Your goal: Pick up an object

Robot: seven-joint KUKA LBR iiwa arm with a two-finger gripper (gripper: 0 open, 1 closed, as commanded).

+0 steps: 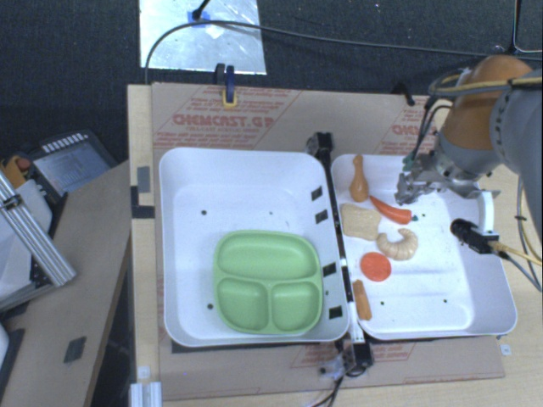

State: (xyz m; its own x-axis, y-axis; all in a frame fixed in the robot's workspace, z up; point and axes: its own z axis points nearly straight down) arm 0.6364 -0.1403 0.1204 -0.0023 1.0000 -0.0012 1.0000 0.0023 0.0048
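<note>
In the camera view, the arm [496, 117] reaches in from the right and bends down over the right bin [484, 308]. Its gripper [409, 189] is low over the far part of this bin, just above the right end of a red pepper [390, 209]. From this slant the state of the jaws cannot be told, and nothing can be seen between them.

The pepper seems the likely thing to pick, because the gripper is directly at it. It lies tilted on the bin floor, near the bin's far left corner. Just beside it are a small tan gourd [360, 179], a pale flat piece [360, 221] and a curled beige pastry [399, 244] (perhaps a croissant). A red round slice [376, 266] and a small carrot [361, 299] lie nearer the front, close to the middle wall. The things are crowded together on the left side, so the descent needs care not to push the neighbours.

The left bin [187, 193] holds a green divided tray [267, 280], well apart from the gripper.
</note>
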